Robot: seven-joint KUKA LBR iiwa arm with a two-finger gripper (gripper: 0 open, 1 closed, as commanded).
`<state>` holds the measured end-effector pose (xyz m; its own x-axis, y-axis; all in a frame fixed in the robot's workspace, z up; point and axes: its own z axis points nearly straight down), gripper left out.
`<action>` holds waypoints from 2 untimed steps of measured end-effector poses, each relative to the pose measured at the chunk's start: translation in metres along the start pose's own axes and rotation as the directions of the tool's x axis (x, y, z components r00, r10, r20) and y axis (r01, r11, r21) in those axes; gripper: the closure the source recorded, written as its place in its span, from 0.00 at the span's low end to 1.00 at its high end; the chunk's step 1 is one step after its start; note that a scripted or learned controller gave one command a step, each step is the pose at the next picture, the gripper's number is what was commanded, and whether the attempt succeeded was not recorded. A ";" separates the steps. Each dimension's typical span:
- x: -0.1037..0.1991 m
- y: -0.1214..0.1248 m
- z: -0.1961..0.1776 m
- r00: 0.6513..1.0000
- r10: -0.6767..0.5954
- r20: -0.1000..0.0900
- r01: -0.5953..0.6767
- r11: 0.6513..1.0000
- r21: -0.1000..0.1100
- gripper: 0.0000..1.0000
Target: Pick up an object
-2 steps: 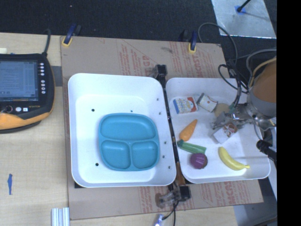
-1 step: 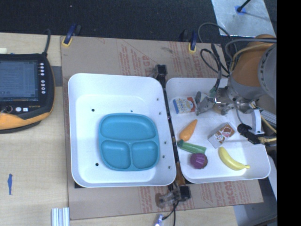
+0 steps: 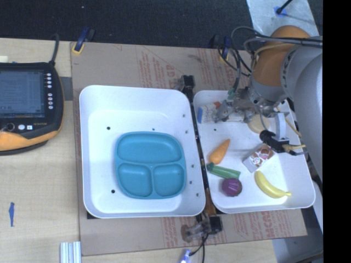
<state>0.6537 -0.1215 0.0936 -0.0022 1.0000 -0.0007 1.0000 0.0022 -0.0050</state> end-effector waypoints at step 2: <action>-0.040 -0.035 0.002 1.000 -0.002 0.000 0.002 1.000 -0.001 0.00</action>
<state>0.6184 -0.1617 0.0918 -0.0039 1.0000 -0.0006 1.0000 0.0038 -0.0036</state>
